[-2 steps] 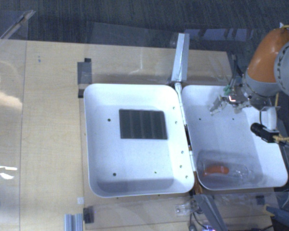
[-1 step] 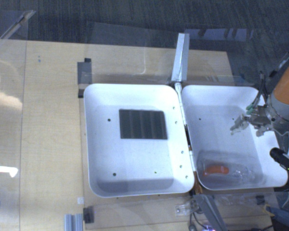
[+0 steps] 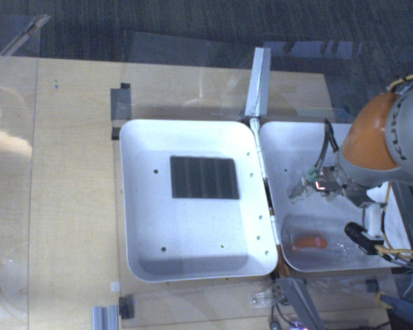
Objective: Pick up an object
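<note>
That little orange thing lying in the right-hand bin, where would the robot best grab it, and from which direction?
Probably across its narrow middle, coming straight down from above. The orange object lies flat and lengthwise, left to right, near the front wall of the right bin, so fingers closing across its short width should fit. The gripper sits behind it. Its exact shape is blurred.

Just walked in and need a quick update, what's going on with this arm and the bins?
A grey and orange robot arm is reaching into the right bin, its gripper down near the bin's middle. A small orange object lies apart from it at the bin's near edge. The left bin has a dark rectangular patch.
</note>
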You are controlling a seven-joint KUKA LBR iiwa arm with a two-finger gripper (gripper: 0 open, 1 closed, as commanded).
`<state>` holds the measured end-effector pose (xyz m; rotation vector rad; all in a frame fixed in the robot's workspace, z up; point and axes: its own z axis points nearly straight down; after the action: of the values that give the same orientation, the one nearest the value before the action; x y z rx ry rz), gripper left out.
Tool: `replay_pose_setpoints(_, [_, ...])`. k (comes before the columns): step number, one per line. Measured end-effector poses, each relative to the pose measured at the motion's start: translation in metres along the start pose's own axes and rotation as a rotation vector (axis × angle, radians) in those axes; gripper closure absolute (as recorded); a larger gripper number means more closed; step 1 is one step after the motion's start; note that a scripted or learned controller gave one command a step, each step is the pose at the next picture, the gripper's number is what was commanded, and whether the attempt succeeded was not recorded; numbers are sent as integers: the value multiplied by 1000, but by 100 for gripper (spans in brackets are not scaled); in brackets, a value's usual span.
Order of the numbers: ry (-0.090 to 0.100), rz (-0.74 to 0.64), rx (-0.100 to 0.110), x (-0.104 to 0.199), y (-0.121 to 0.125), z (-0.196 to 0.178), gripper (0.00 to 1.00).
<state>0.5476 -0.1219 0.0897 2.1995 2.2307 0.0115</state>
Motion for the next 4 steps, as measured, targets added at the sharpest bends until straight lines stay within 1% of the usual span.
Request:
replay_pose_setpoints(1, [1, -11, -1, 25, 56, 1, 0])
replay_pose_setpoints(2, [0, -40, 5, -22, 60, -53, 0])
replay_pose_setpoints(3, [0, 6, 4, 0, 22, -163, 0])
replay_pose_setpoints(4, [-1, 187, 5, 20, -31, -220, 0])
